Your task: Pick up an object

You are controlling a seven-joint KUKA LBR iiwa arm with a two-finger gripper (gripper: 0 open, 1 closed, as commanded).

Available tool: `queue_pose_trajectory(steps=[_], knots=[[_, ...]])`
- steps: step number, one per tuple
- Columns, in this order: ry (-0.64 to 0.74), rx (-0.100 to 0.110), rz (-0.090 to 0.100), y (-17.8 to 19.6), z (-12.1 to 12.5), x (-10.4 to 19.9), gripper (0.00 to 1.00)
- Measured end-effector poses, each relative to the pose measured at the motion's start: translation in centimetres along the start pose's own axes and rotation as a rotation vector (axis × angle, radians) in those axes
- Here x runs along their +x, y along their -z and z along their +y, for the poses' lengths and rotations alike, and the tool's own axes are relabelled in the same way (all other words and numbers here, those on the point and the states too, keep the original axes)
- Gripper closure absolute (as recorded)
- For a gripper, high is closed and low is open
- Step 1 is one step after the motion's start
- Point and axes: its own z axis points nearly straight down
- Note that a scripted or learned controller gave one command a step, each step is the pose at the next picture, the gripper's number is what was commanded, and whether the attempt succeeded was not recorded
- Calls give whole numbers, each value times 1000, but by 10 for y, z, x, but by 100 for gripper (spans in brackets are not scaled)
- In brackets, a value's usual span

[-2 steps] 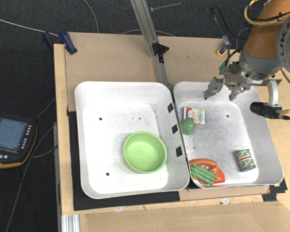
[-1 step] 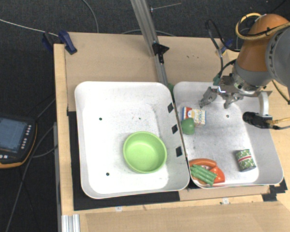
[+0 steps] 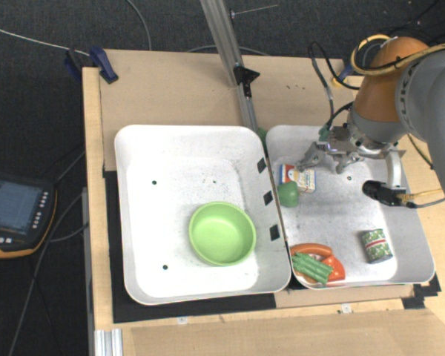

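I saw the gripper (image 3: 328, 159) hanging over the far part of the right bin (image 3: 400, 273); I could not tell its state. Just beside it, toward the divider, lay a small red-and-white carton (image 3: 297, 177) with a green ball (image 3: 288, 193) touching its near side. A green can (image 3: 376, 245) sat nearer the front right, and an orange plate of green vegetables (image 3: 317, 265) occupied the front left corner. The left bin (image 3: 144, 199) held a green bowl (image 3: 222, 233).

Gripper (image 3: 320, 156) over right bin (image 3: 408, 273), perhaps near small carton (image 3: 297, 176).
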Motion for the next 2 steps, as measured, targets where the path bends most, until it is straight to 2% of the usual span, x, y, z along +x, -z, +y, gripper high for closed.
queue_pose_trajectory(steps=[1,2], knots=[[1,-4,0,12,1,1,100],[0,-2,0,55,2,2,100]])
